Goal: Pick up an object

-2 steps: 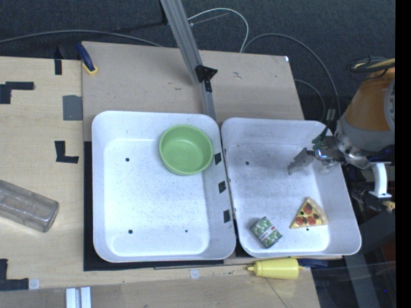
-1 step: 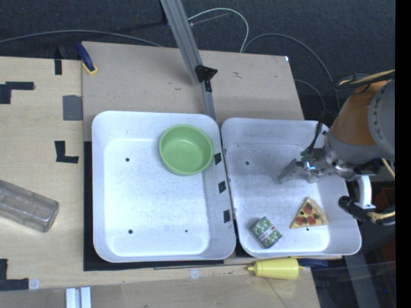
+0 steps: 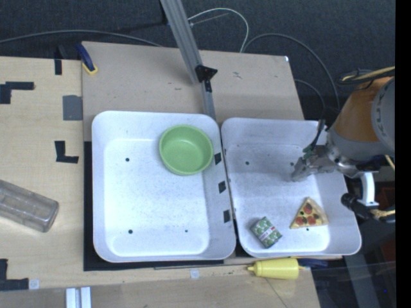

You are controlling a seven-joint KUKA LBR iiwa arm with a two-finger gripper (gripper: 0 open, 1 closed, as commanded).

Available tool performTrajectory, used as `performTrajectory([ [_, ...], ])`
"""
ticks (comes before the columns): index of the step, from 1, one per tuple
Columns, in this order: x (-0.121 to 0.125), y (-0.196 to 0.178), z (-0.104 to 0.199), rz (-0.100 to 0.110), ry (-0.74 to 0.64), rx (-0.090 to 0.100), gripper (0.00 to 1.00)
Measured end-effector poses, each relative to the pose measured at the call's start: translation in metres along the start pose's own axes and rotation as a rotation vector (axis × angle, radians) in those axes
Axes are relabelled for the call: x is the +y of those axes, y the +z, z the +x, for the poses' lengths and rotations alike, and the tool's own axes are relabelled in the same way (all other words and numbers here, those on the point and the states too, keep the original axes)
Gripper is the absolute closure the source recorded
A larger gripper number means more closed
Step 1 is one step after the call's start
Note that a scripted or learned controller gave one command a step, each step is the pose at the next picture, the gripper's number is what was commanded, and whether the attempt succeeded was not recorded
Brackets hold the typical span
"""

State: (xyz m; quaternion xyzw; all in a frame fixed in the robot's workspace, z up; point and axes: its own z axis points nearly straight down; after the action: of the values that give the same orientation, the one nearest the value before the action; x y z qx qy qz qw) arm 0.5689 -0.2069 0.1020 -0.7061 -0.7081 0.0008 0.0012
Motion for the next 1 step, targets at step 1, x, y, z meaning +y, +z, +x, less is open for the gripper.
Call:
performTrajectory([
  [1,0.0082,-0.0593,0.0051,-0.008,0.0,-0.002,1.0],
])
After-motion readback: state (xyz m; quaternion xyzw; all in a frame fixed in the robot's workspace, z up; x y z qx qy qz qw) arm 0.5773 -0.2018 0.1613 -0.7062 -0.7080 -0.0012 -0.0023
